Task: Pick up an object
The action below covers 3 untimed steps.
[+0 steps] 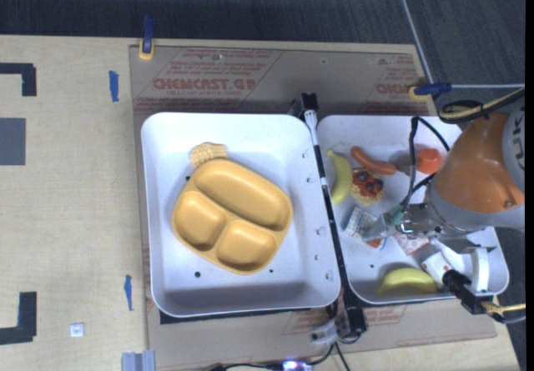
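Observation:
The right bin (492, 278) holds several small objects. A yellow banana (340, 177) lies at its left side, with a red sausage (373, 162) and a small red-and-yellow item (367, 186) beside it. An orange piece (428, 160) sits near the far wall. A clear crinkled packet (360, 223) lies in the middle, and a second banana (408, 280) rests by the front wall. My gripper (399, 222) hangs low over the bin's middle, right beside the packet's right edge. The arm's orange band (480, 173) covers the bin's right part.
The left bin (163, 194) holds a yellow divided plate (229, 215) with a small corn cob (208, 152) at its far left corner. A black divider (325, 194) runs between the bins. Cables (467, 107) trail at the right, above the arm.

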Each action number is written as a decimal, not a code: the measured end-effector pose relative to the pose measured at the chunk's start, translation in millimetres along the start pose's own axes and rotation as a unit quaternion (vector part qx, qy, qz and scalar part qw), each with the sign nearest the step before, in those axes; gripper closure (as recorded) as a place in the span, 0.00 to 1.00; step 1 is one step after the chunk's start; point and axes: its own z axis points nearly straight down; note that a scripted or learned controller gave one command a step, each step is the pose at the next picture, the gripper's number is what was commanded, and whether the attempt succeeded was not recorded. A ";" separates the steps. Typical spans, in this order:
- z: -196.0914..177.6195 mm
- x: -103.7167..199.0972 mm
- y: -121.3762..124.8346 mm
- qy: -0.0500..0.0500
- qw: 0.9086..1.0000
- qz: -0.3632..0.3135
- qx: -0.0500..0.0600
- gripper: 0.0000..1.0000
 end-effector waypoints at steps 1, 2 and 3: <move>-11.7 -1.9 2.3 -0.002 1.000 0.001 -0.003 1.00; -90.1 66.5 75.5 0.005 1.000 -0.001 0.015 1.00; -90.1 66.4 75.5 0.005 1.000 -0.001 0.016 0.00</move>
